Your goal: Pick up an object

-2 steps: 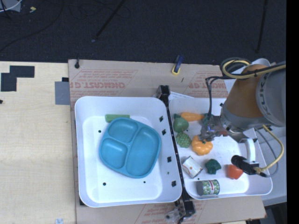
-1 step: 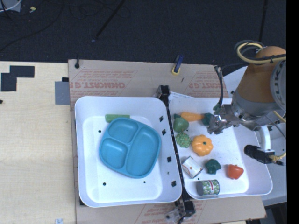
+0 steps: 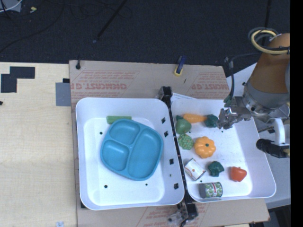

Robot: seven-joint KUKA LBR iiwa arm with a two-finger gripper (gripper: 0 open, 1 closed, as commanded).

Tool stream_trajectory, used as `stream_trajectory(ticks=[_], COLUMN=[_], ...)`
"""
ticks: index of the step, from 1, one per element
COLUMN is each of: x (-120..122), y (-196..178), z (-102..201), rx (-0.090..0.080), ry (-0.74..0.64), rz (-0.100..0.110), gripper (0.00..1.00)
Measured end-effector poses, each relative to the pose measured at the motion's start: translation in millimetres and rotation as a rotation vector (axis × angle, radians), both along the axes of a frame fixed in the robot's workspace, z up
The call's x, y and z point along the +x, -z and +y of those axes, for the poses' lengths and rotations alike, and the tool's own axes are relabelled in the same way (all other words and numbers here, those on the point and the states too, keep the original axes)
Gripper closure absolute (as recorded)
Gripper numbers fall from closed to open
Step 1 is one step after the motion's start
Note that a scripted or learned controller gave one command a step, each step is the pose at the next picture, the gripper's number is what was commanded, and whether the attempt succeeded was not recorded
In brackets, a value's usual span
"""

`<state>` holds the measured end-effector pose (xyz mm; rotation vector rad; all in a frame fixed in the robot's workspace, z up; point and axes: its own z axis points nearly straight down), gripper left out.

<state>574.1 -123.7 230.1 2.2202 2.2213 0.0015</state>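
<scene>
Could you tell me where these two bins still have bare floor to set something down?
Left bin: bare floor along the near wall, below the blue tray. Right bin: open patch between the orange pumpkin and the far-right wall. Crowded along the divider, around the green vegetables and can.

A pale wood counter (image 3: 33, 145) fills the left side, with dark patches (image 3: 18, 77) near its far edge. A brown cardboard sheet (image 3: 123, 82) with printed lettering lies across it. Beyond, dark carpeted floor (image 3: 142, 22) stretches away, crossed by loose cables (image 3: 111, 15). The light is even.
</scene>
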Motion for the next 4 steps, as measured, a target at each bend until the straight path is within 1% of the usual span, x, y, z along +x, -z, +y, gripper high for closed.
stream_trajectory(ticks=[1,2,3,4], x=[1.0,-4.8,0.6,0.7], y=[4.7,14.1,17.4,-7.7], z=[42.6,96.9,153.2,189.5], rx=[0.002,0.002,0.002,0.002], ry=[-0.002,-0.003,-0.005,-0.003], rz=[0.005,0.006,0.005,0.003], gripper=[1.0,1.0,1.0,1.0])
